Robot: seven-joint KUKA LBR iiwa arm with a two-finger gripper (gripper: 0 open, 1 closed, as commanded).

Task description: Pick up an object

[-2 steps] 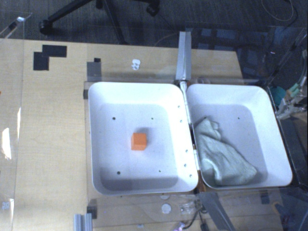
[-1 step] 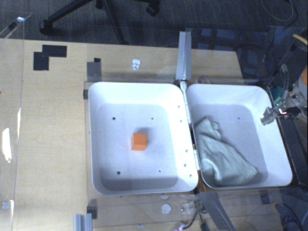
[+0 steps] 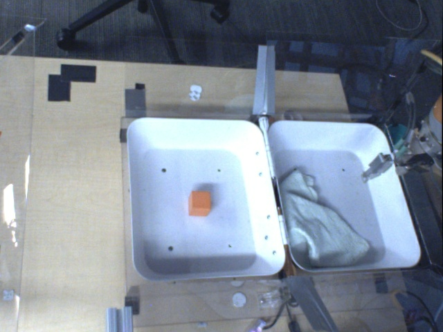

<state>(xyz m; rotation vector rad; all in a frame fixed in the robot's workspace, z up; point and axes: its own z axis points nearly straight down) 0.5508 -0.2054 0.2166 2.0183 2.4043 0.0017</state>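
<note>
So nothing's been picked up yet, as far as I can see. Closest to the camera, the crumpled grey cloth [image 3: 320, 221] lies heaped in the right white plastic bin [image 3: 387, 254], against its left wall. A bit further back, the small orange cube [image 3: 199, 203] sits alone near the middle of the left white bin [image 3: 138, 206]. Beyond that, the metal two-finger gripper [image 3: 379, 164] hangs over the right bin's far right edge, well apart from both. Can't tell whether it's spread or closed, but there's nothing in it. The whole reach and grab is left.
</note>
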